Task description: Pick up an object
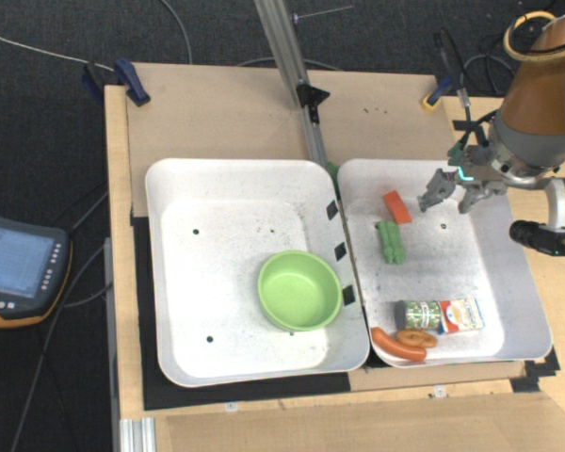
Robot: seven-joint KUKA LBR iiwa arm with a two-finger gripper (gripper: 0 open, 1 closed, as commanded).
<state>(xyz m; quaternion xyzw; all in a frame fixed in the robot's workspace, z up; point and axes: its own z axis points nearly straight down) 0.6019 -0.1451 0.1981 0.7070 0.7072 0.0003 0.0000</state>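
Pick not yet made: gripper (455, 194) hangs over right bin (508, 281), fingers spread and holding nothing, just right of orange block (396, 207) and green piece (391, 242); descent, closing and lift remain.

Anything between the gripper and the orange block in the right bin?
No. In the camera view, bare bin floor separates the gripper from the orange block.
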